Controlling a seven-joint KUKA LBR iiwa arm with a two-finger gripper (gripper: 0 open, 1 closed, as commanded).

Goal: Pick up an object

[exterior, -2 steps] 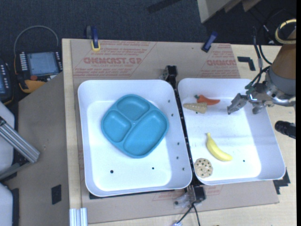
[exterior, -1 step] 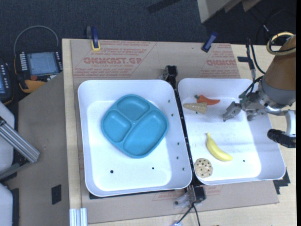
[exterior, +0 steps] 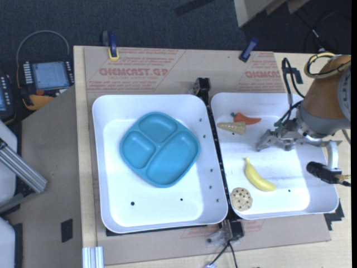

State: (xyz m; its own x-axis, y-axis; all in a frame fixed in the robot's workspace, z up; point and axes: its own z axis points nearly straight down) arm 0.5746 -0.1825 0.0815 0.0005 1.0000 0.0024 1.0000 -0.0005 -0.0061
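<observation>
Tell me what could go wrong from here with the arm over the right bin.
1. The gripper hovers over bare floor of the right bin, between the carrot and the banana; a straight descent may close on nothing.
2. The carrot and the cone-shaped piece lie close together near the bin's far edge, so a grasp there could nudge or catch both.
3. The cookie lies flat near the bin's corner, leaving the jaws little to pinch.
</observation>
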